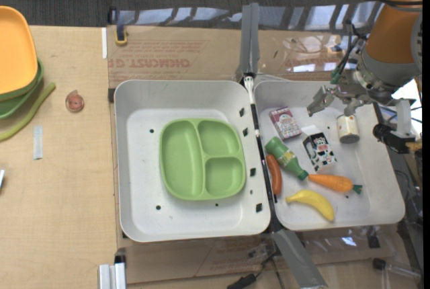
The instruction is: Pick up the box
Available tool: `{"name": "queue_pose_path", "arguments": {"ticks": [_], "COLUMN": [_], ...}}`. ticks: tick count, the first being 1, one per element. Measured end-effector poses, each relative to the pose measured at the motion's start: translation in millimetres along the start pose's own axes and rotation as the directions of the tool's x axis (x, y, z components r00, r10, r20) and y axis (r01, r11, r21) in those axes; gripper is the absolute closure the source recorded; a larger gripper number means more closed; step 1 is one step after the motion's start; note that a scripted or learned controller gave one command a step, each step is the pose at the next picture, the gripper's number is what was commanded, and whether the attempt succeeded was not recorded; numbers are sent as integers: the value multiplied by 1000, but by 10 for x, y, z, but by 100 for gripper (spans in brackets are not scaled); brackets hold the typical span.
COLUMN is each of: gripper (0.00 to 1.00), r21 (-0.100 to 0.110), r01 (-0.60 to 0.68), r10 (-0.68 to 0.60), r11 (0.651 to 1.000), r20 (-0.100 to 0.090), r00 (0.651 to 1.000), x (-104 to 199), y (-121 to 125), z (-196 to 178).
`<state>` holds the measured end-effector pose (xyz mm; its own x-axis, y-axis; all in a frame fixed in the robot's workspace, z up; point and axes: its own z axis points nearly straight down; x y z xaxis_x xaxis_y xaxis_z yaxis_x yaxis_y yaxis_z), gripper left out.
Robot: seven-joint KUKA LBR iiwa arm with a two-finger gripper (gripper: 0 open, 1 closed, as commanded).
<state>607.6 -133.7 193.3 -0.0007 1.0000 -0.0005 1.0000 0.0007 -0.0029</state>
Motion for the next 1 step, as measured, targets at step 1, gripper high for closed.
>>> {"name": "queue_pose_path", "arguments": {"ticks": [1], "gripper": [0], "r21": [-12], "r01": [-180], "r10": [180], "r11": [984], "r20": [-1], "r00": [984], "x": [417], "y": [519], "z": [960]}}
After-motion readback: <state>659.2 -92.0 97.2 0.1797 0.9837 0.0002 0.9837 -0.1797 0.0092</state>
